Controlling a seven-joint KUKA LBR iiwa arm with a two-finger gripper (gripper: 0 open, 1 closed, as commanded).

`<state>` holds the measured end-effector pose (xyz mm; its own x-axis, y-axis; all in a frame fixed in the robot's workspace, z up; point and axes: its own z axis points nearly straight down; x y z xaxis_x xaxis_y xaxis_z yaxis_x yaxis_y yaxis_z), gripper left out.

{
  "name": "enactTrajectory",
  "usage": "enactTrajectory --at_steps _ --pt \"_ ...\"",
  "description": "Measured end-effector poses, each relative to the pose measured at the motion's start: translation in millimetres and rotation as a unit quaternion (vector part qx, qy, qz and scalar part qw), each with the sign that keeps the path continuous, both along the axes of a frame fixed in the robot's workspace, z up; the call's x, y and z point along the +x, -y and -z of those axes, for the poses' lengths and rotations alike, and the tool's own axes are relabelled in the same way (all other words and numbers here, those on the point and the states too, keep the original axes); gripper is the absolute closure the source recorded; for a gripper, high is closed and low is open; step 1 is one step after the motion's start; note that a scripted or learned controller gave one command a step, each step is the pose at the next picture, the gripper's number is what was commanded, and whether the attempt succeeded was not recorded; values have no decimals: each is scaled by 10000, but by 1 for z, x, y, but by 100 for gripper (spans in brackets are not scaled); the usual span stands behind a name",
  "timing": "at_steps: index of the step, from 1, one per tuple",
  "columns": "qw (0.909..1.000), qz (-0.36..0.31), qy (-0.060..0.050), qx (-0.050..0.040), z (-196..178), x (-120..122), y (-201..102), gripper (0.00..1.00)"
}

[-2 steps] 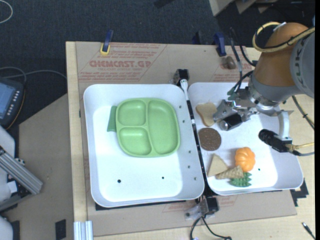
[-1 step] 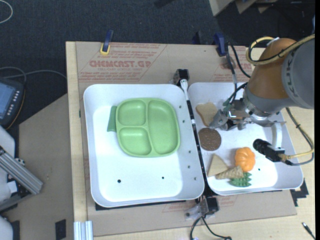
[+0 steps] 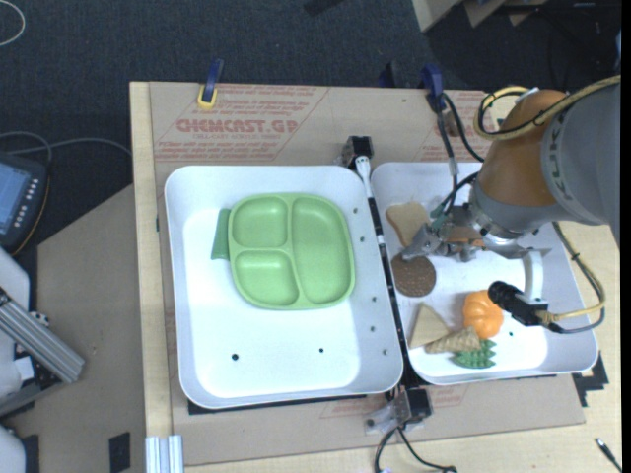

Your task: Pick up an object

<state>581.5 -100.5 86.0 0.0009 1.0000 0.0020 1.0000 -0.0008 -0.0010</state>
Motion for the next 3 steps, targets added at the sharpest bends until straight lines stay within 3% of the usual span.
enactTrajectory --at_steps 1,3 --pt "10000 0 41 -1 -13 2 -1 100" --pt "10000 -9 25 -15 -102 3 -7 100"
